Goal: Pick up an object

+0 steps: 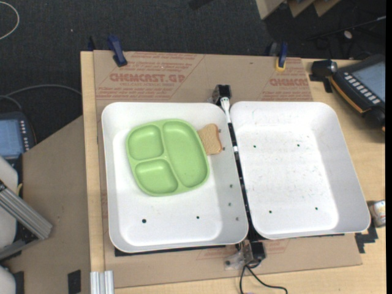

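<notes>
A smooth green three-compartment plate (pixel 167 157) lies in the left white bin (pixel 122 225), a tan cracker-like slab (pixel 211 139) touching its right rim.

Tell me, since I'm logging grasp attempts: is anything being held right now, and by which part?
Nothing is held. The green divided plate and the tan piece beside it both lie in the left bin.

Green tray (pixel 168 158) w/ cracker (pixel 211 139), left bin (pixel 165 231)

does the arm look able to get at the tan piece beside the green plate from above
Probably yes. The tan piece lies uncovered in the left bin, touching the green plate near the bin's right wall, with nothing over it; that wall may crowd the approach.
</notes>
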Controlling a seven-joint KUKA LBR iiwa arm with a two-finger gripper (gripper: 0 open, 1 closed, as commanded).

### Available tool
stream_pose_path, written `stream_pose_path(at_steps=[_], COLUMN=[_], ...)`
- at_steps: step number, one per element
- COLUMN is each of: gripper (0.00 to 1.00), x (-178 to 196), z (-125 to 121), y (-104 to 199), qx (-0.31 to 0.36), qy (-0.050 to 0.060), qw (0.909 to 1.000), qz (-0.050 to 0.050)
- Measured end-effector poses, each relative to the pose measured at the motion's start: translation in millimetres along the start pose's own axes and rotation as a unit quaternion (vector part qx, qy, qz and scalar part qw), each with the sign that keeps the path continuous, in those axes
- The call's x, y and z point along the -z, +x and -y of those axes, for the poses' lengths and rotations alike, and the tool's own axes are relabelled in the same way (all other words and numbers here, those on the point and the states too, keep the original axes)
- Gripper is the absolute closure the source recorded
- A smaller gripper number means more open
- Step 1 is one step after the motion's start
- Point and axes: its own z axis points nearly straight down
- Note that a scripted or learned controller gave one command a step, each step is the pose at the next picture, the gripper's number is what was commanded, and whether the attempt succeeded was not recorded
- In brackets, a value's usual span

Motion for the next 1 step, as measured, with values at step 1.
stream_pose_path(at_steps=[1], gripper=[1.0], x=[-141.3], z=[25.7], y=[21.9], qx=[-0.001], qy=[0.017], qw=[0.9998], qz=[-0.006])
